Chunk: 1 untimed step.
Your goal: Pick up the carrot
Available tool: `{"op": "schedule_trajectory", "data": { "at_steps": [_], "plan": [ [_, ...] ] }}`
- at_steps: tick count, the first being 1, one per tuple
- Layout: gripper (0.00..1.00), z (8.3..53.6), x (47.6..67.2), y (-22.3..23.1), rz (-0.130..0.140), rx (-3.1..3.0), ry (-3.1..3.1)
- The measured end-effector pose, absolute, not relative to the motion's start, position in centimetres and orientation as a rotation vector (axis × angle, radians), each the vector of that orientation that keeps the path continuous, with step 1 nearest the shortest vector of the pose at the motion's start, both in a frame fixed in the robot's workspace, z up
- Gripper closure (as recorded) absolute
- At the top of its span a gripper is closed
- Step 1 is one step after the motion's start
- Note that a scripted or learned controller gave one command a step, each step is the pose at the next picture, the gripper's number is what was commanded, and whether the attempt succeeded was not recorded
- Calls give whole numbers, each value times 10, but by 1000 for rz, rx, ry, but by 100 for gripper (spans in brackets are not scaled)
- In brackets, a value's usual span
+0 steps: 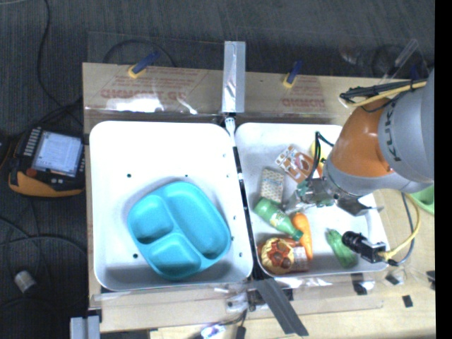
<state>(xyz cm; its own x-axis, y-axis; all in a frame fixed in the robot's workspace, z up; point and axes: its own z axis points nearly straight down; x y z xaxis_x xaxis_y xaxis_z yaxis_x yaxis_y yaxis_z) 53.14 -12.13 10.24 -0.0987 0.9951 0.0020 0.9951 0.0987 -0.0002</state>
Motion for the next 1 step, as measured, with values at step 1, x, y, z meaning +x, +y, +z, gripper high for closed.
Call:
{"op": "schedule_trajectory", "data": {
  "at_steps": [1],
  "plan": [
    [100,194,484,-138,1,-1939,-2469]
  ]
}}
